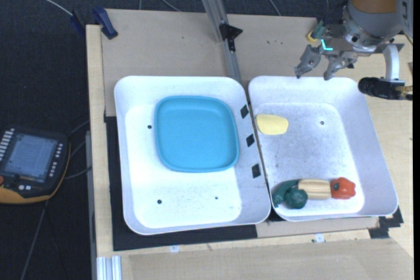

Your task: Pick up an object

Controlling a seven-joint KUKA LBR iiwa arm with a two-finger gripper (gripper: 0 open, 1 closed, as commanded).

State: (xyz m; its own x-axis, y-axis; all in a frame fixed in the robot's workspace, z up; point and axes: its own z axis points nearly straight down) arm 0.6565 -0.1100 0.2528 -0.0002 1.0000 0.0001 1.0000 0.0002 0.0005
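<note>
The arm enters at the upper right of the frame, and its gripper (319, 69) hangs above the far rim of the right bin (374, 141), fingers spread apart with nothing between them. Inside that bin, a pale yellow lemon-shaped piece (272, 124) lies near the upper left corner, well apart from the gripper. Along the bin's lower edge, a dark green toy vegetable (291, 196), a tan wooden cylinder (315, 189) and a red tomato-like toy (342, 188) lie in a row, touching. The left bin (134, 160) holds a light blue square plate (195, 133).
</note>
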